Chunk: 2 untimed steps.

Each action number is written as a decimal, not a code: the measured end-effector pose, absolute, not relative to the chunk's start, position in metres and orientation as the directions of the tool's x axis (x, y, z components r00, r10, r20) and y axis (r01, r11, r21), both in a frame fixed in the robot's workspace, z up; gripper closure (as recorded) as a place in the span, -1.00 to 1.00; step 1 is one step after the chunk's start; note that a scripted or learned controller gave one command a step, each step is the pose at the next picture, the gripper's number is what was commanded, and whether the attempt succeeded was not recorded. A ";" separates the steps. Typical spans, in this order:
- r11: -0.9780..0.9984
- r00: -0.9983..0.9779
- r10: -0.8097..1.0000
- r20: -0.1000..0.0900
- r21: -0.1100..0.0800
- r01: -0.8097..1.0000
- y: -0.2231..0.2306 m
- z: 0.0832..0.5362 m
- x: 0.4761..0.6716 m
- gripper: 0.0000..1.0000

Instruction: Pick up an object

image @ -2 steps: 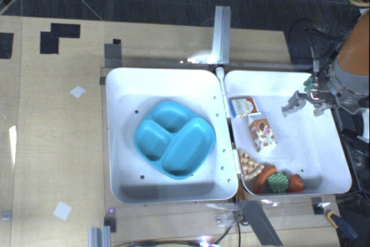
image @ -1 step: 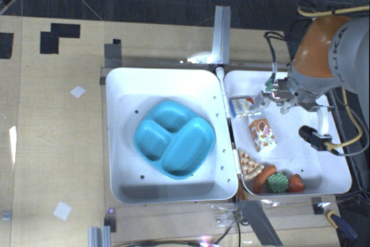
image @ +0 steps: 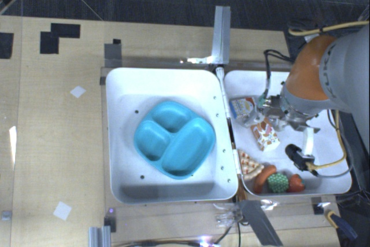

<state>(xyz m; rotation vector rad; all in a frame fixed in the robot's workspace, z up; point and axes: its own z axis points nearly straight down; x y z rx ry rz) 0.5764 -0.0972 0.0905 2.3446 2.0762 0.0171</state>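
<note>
- Step in hand, as I judge it: the reach; the grey arm's two-finger gripper [image: 267,120] hangs low in the right white bin [image: 329,183], over a small red-and-white patterned carton [image: 266,136]; whether it grips cannot be told.
- Next move calls for a clean close on the carton, then a straight lift.
- Count, right bin: one carton; one white packet [image: 243,107]; one waffle-patterned piece [image: 249,164]; one green ball [image: 278,182].
- Left white bin [image: 124,182]: one blue three-compartment plastic tray [image: 173,139].

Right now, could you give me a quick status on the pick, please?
Tool low in right bin, over small patterned carton. Nothing seen lifted. Pouch and toy food crowd close by.
</note>
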 end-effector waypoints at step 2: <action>-0.183 0.183 0.983 0.001 0.003 0.983 -0.031 0.185 0.572 1.00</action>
